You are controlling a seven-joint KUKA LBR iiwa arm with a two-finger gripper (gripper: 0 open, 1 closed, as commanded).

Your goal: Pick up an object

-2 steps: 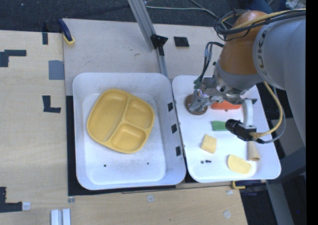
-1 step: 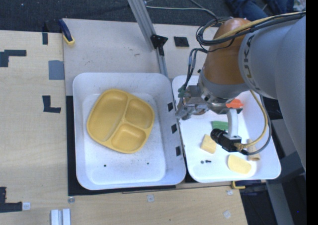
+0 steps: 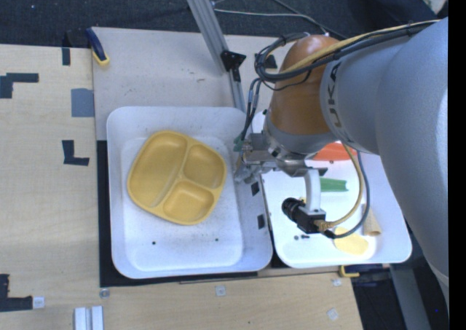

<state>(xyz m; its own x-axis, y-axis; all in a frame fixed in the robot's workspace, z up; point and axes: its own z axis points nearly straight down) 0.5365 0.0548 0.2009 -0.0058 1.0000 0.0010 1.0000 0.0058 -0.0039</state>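
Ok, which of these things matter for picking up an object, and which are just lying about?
Job in hand: gripper; yellow divided plate in the left bin; green piece, orange piece and pale yellow piece in the right bin.
Lying about: blue-and-yellow clamp; dark tape marks; metal rail.

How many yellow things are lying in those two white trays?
2. A yellow divided plate lies in the left-hand tray; a small yellow piece lies near the front edge of the right-hand tray. The arm covers much of that tray, so more may be hidden.
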